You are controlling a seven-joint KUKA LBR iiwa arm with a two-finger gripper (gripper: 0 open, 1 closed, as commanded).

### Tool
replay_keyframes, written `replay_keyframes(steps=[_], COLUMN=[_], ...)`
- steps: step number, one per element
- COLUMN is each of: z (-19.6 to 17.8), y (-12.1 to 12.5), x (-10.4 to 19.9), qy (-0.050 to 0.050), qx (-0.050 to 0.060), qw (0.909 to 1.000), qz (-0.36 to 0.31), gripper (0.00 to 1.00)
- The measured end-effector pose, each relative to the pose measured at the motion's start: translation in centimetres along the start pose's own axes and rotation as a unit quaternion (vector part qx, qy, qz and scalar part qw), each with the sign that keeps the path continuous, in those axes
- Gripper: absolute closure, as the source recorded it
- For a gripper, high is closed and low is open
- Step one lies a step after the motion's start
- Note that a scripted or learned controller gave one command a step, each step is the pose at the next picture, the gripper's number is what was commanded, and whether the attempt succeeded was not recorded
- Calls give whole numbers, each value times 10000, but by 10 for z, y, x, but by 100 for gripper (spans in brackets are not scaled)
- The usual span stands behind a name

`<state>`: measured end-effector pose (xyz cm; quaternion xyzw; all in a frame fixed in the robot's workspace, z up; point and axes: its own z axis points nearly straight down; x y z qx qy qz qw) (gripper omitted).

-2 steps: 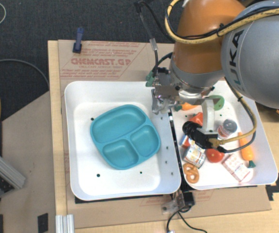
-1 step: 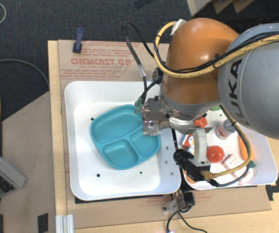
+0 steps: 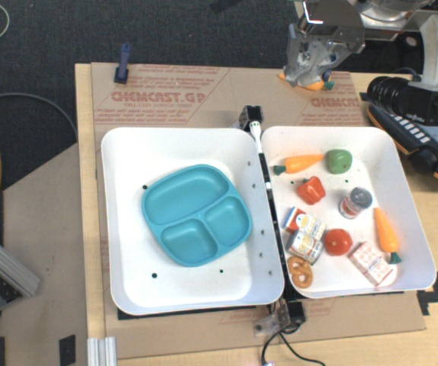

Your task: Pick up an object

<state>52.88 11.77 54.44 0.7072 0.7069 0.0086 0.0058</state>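
The gripper hangs above the far edge of the counter, beyond the right bin, and something orange with a touch of green shows at its tip. It sits right at the fingers, yet whether they grip it or it merely lies on the cardboard under them I cannot tell, so the gripper's state stays unclear (the view is too slanted and too small there).

The other objects lie nearer the camera than the gripper, all in the right bin. Closest to it are a carrot and a green ball-like fruit, side by side. Further toward the camera come a red pepper and a small can, then a second carrot, a tomato, two small printed cartons, a pink-and-white packet and a pretzel.

To the gripper's left in this view, and also nearer the camera, the left bin holds a blue divided plate
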Motion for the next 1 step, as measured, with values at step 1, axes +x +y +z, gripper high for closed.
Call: replay_keyframes(steps=[1], z=[36], y=[-52], x=[-89], qy=[-26], qx=[122], qw=[9999], qz=[47], gripper=[100])
